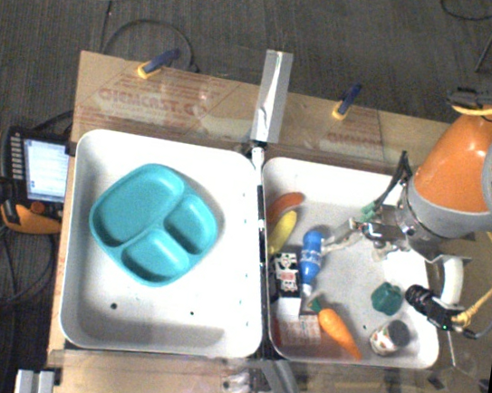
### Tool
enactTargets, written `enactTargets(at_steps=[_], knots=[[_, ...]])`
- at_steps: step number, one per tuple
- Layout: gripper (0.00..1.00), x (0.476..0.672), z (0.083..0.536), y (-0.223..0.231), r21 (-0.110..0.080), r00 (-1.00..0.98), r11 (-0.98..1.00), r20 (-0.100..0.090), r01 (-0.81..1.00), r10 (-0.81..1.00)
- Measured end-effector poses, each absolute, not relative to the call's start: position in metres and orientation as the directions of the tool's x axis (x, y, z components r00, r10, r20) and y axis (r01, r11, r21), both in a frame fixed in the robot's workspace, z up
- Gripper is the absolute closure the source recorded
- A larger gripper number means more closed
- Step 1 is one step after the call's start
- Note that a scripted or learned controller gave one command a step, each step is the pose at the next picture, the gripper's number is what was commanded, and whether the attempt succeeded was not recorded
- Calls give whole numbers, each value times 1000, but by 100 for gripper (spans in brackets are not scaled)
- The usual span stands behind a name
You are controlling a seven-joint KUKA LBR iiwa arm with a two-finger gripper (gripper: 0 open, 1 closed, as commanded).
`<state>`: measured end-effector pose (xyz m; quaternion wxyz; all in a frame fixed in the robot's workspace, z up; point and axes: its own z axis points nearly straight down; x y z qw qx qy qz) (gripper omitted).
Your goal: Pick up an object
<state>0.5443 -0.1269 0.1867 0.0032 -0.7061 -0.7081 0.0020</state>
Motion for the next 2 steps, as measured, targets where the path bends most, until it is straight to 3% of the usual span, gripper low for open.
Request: enactTargets(at_steps=[1,2], knots=[[0,602,90,-111,8,-228,228,-4,974,974],[100,604,97,-110,10,-228,228,-2,974,974]])
